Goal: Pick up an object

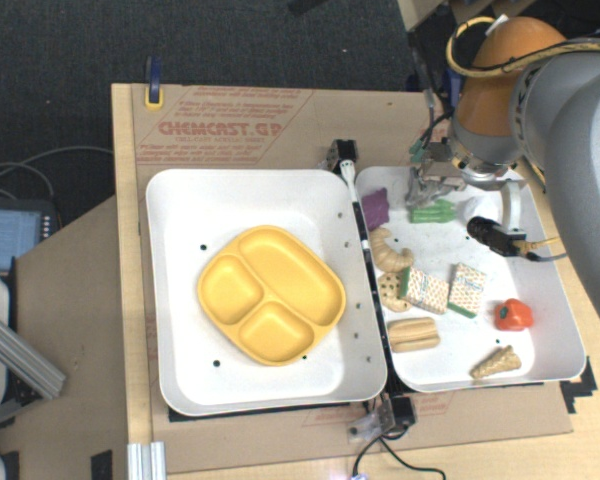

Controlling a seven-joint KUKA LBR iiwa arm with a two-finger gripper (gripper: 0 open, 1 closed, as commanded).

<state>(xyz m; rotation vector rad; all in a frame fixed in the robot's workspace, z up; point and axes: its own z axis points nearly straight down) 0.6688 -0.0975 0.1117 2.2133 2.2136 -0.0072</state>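
Observation:
My gripper [427,186] hangs over the far part of the right bin [555,313], reaching in from the right. Just in front of it lies a small green piece [432,213], close to the gripper tip; whether they touch I cannot tell. A purple piece [376,207] lies to its left near the bin's wall. Further forward are a tan twisted pastry [390,253], a cookie [389,288], two wrapped squares [427,290] [467,289], a red tomato [513,314], a bun [412,334] and a tan wedge [496,362].
The left bin [175,228] holds a yellow divided plate [270,293]. A dark bar [358,213] runs between the two bins. The grey arm with its orange band [510,48] fills the upper right.

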